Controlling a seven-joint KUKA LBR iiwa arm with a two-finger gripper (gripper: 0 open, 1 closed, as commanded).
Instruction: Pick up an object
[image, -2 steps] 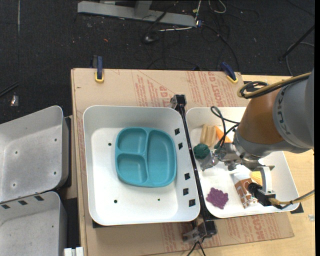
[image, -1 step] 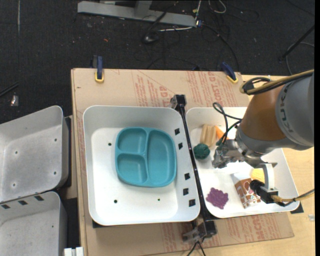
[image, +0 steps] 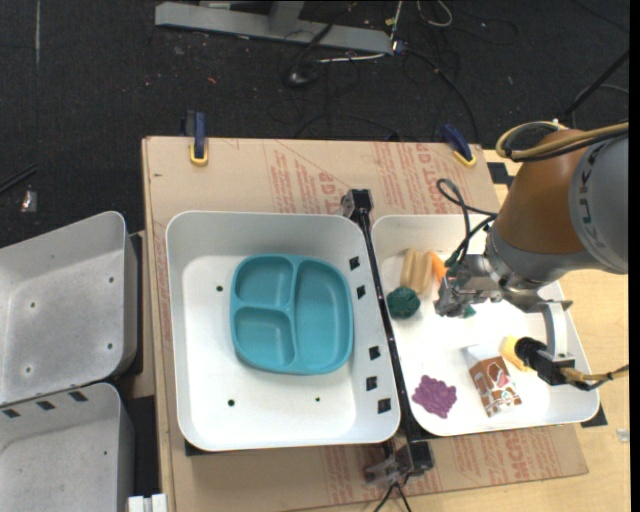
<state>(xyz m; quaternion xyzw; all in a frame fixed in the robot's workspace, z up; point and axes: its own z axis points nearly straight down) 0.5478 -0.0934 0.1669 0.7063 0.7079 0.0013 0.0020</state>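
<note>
We cannot tell how our jaws stand; the gripper (image: 455, 298) hangs low in the right bin (image: 560, 410), and nothing visibly sits in its grasp. Just to its left lies a dark green ball (image: 404, 301), with a tan stick (image: 413, 268) and an orange piece (image: 437, 266) beyond it. Nearer the front lie a brown packet (image: 494, 384) and a purple cluster (image: 434, 396). The left bin (image: 200, 400) holds a teal divided plate (image: 292, 313). We judge this the approach step; next we must settle over one object and close.
</note>
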